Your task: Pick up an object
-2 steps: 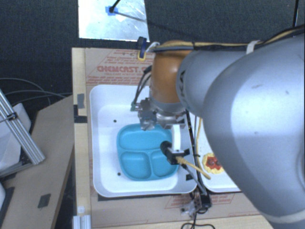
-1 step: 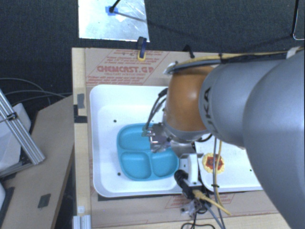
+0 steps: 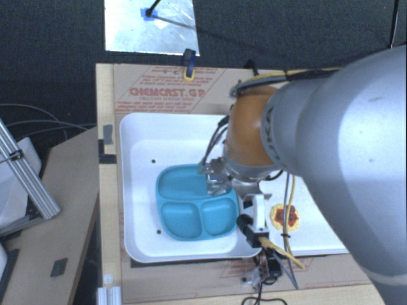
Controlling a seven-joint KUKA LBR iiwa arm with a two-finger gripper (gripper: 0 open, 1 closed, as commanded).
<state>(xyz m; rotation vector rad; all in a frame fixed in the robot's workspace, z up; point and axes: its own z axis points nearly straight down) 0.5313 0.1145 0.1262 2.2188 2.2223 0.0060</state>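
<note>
Blue divided plate [image 3: 191, 203] is lying in left bin [image 3: 137, 170], long axis running near-to-far. Gripper [image 3: 216, 182] is hanging over plate's right rim; plate body is extending leftward from it. Jaw state: cannot tell, wrist is blocking sight.

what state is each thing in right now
blue divided plate: flat in the left bin, right way up, compartments bare
left bin: holds the blue plate
small pizza-like toy: lying flat in the right bin
gripper: low over the plate's right rim, nothing seen held
</note>
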